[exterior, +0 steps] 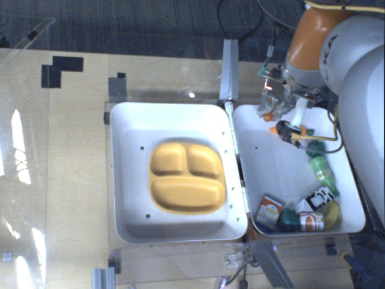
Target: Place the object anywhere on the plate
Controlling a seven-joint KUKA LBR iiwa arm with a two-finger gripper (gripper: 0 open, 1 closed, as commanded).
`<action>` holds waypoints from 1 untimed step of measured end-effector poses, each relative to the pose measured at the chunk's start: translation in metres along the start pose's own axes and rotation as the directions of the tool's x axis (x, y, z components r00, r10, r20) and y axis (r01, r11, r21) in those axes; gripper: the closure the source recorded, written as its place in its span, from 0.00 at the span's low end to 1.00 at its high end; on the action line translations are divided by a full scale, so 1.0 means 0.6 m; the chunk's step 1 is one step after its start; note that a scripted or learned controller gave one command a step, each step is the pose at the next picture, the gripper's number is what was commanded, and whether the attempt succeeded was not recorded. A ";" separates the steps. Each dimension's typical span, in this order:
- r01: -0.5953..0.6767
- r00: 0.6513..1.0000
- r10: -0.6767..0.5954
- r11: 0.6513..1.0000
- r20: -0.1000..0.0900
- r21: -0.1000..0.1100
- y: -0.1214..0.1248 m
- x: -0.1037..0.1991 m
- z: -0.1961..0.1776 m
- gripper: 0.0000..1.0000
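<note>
Plate (186, 177), left bin (129, 161), bottle (322, 170) and can (311, 221), right bin (271, 167)

The pale wooden bench (66, 179) bears two shallow white bins side by side, the left bin (123, 179) just beside the right bin (264, 173). A black angular patch (59, 70) lies flat toward its far left corner.

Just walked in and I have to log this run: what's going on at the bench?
The grey arm's hand hangs over the far end of the right bin, and I cannot tell whether it holds anything. The yellow plate lies in the left bin with no object on it yet. A green bottle and a red-and-white can lie in the right bin.
</note>
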State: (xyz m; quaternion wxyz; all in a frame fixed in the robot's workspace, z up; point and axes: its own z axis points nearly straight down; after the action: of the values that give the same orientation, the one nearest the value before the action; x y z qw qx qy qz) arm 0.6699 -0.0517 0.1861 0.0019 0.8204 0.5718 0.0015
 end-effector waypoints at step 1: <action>-0.145 0.989 0.146 0.989 -0.002 0.004 -0.144 0.047 0.001 1.00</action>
State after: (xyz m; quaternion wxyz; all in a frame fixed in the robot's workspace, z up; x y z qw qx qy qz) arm 0.5986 0.0046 0.1852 -0.0001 0.8599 0.5104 0.0014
